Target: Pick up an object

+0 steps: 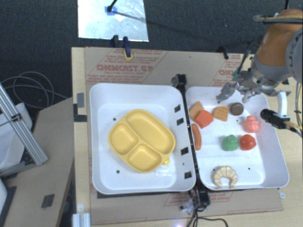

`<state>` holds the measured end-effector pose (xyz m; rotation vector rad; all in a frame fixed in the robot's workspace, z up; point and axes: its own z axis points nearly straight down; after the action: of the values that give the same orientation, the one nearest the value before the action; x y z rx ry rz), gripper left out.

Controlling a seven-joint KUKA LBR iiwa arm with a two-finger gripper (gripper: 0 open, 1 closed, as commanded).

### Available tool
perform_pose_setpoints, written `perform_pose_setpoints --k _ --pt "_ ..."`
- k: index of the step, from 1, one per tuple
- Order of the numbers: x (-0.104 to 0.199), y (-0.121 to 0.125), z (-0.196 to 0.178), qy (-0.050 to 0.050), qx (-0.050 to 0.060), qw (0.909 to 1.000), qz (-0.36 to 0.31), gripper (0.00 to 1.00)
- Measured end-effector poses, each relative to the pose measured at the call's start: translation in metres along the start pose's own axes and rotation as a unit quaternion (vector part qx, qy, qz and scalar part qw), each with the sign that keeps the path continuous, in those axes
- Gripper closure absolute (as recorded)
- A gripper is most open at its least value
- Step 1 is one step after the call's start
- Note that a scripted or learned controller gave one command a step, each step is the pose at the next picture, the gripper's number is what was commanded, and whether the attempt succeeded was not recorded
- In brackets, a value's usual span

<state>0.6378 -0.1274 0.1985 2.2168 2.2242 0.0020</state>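
My gripper [235,96] hovers over the far edge of the right bin [274,167], open, with nothing between its fingers. Just below it lies a brown round piece [236,109]. Left of that are an orange waffle-like piece [220,113], a red-orange block [204,119] and a tan block [195,109]. A pink toy [252,124], a red tomato [247,142] and a green piece [230,142] sit further forward. An orange sausage [196,136] lies by the bin's left wall, and a croissant [225,175] lies near the front.
The left bin [102,174] holds a yellow divided plate [141,139]. A black divider with clips [185,126] runs between the two bins. Cardboard covers the bench under them.
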Motion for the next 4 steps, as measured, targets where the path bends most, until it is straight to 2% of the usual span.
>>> perform_pose_setpoints --k 1,2,3,4 --pt "-0.028 -0.066 -0.162 -0.003 -0.008 1.0 0.003 0.0" --pt "-0.004 -0.137 -0.264 -0.001 -0.006 1.0 -0.001 0.0" --pt "-0.005 -0.134 -0.269 -0.002 -0.004 1.0 -0.003 1.0" --pt "-0.005 -0.134 -0.269 -0.001 -0.003 1.0 -0.003 0.0"
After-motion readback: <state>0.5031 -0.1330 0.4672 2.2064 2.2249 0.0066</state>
